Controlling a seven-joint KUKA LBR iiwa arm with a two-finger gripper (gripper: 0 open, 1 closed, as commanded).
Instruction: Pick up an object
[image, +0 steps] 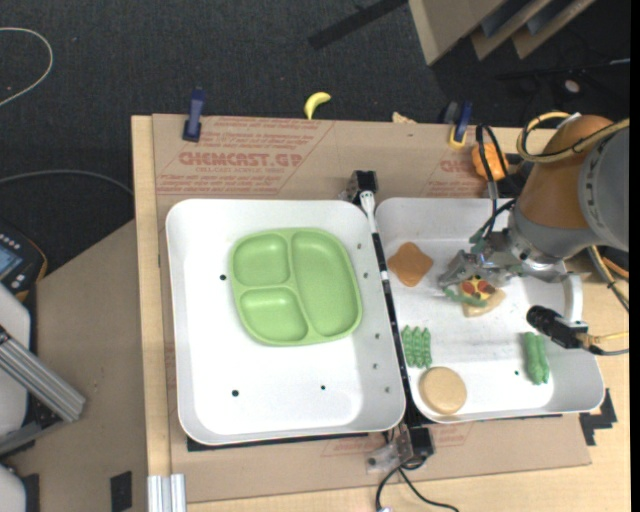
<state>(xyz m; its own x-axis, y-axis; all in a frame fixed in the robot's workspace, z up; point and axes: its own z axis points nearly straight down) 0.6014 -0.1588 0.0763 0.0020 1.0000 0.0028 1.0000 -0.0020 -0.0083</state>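
Gripper (478, 268), dull metal, down in the right bin (470, 225) (glossy white plastic), directly over a pizza-slice toy (479, 293); finger gap impossible to tell. At nine o'clock, a flat tan hexagon (410, 264); at six, a round bun (442, 389); left bin (200, 330) holding a three-compartment green plate (296, 286).

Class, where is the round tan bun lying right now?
The bun lies in the right bin, at its front left corner, just below the small green peas and left of the green bean pod.
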